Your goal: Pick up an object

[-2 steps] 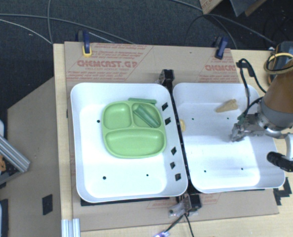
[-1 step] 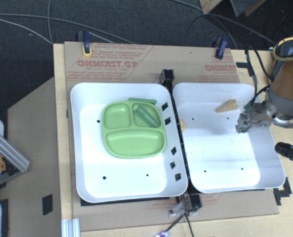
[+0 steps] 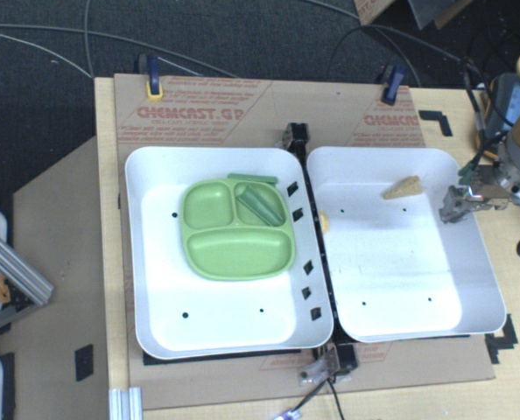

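Over the right bin's (image 3: pixel 470 278) far-right rim, the hand (image 3: pixel 453 206), near a tan piece (image 3: pixel 402 188).

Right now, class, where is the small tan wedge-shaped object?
The small tan wedge lies in the right white bin, near its far edge, left of the gripper.

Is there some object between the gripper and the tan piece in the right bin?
Nothing visible does. The gripper is at the right bin's right rim, and bare white floor separates it from the tan piece.
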You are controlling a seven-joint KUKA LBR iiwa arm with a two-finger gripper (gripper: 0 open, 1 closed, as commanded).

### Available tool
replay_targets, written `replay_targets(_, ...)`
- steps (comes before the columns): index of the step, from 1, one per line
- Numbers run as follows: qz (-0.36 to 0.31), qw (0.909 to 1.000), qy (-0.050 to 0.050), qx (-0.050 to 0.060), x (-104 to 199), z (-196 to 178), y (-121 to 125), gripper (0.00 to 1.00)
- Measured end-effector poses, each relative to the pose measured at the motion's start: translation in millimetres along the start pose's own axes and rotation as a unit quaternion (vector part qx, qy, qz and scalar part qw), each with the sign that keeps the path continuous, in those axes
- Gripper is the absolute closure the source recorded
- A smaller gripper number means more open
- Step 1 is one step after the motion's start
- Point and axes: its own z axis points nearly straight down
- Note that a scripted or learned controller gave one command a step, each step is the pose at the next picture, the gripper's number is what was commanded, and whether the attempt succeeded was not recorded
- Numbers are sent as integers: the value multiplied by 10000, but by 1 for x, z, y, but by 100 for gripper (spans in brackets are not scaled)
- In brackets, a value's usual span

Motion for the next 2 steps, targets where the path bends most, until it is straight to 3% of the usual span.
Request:
replay_targets(1, -7, 10000, -3, -11, 1, -65, 0, 100)
replay_targets(2, -22, 10000, 22, 41, 50, -47, 14, 100)
